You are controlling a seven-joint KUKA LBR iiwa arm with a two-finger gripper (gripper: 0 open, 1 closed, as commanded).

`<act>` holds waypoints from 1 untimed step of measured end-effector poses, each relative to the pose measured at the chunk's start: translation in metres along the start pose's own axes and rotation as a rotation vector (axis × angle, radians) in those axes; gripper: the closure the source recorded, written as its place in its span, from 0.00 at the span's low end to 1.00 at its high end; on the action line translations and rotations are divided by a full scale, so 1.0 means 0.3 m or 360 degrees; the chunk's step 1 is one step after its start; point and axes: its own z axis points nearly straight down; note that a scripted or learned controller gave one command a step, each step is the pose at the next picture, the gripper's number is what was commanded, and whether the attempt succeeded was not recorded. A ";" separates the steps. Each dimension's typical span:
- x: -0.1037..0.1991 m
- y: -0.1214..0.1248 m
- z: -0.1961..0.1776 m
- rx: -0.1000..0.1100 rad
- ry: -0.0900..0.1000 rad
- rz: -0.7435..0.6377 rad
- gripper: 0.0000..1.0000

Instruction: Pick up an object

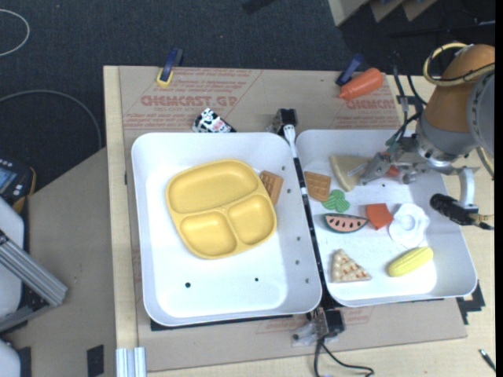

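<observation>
The right bin (464, 269) holds several toy foods: a pale cheese wedge (343, 167), a toast piece (317, 185), a green leafy piece (338, 201), a watermelon slice (346, 223), a red block (378, 215), a white fried egg (409, 223), a pizza slice (346, 267) and a yellow corn cob (409, 261). My gripper (387, 170) hangs low over the far part of this bin, just right of the cheese wedge and above the red block. Nothing shows as held in it.
The left bin (157, 289) carries a yellow divided plate (222, 207), with a brown waffle piece (272, 185) at its right edge. Beyond the bins lie an orange clamp (361, 83), a blue and yellow clamp (167, 67) and a black-and-white toy (212, 122).
</observation>
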 end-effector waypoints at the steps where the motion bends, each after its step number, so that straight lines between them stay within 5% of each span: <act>1: -0.002 0.001 -0.041 -0.0002 -0.0003 -0.0001 1.00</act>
